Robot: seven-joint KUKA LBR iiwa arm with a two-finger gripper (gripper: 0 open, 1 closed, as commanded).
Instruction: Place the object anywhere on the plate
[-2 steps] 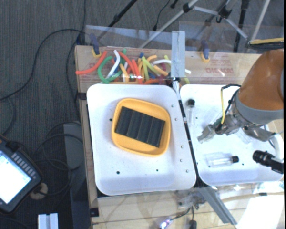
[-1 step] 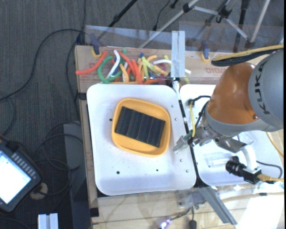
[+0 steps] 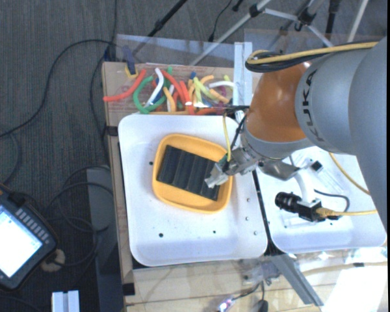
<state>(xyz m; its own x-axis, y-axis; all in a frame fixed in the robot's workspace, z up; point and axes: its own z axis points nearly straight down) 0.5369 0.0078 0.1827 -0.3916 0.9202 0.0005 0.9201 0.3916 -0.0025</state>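
Dark grey carpet surrounds the wooden bench [image 3: 117,103], which carries two shallow white bins side by side. Inside the left bin [image 3: 149,233] sits a yellow plate [image 3: 162,190] of rounded rectangular shape, and on it lies a dark ribbed rectangular object [image 3: 182,169], covering most of the plate's floor. Over the plate's right rim, the grey arm with its orange band [image 3: 279,109] reaches in from the right, and its pincer [image 3: 216,175] hangs low at the right edge of the dark object. Whether the pincer is spread or pressed together I cannot tell, since the wrist hides it from above. A black camera-like part with yellow cable [image 3: 299,205] sits over the right bin [image 3: 338,236]. Behind the bins lies a heap of coloured tubes [image 3: 172,91]. A teach pendant [image 3: 13,239] rests on the floor at left.
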